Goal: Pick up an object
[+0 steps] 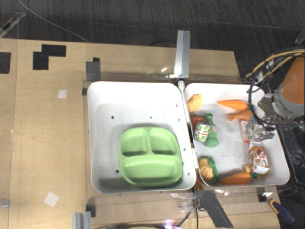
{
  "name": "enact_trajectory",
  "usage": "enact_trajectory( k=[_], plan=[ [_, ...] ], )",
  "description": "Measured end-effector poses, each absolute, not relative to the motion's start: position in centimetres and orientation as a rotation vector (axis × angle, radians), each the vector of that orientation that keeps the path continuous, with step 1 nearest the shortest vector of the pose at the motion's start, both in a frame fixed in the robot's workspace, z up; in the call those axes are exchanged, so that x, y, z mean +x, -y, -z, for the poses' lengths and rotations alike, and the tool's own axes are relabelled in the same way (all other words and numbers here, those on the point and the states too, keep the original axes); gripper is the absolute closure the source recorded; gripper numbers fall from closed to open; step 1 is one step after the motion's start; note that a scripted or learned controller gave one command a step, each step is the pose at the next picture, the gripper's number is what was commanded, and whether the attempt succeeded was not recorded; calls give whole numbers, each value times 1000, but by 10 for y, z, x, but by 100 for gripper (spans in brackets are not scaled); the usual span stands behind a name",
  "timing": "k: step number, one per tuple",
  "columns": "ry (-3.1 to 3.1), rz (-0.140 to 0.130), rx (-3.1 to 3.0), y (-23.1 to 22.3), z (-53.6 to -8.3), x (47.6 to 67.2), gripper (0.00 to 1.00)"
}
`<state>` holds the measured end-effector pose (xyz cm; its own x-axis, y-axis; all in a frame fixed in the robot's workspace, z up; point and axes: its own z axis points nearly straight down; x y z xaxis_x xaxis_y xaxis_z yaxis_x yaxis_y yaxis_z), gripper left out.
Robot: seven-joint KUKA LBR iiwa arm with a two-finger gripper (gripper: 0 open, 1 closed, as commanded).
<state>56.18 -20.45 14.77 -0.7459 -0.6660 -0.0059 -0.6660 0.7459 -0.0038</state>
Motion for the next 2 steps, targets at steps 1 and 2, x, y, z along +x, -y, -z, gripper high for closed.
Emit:
enact_trajectory(
  k=[1, 2],
  plan=[
    [-2743, 6, -1516, 205, -169, 541, 100],
    [-2743, 5, -1515, 205, -169, 541, 0]
  ],
)
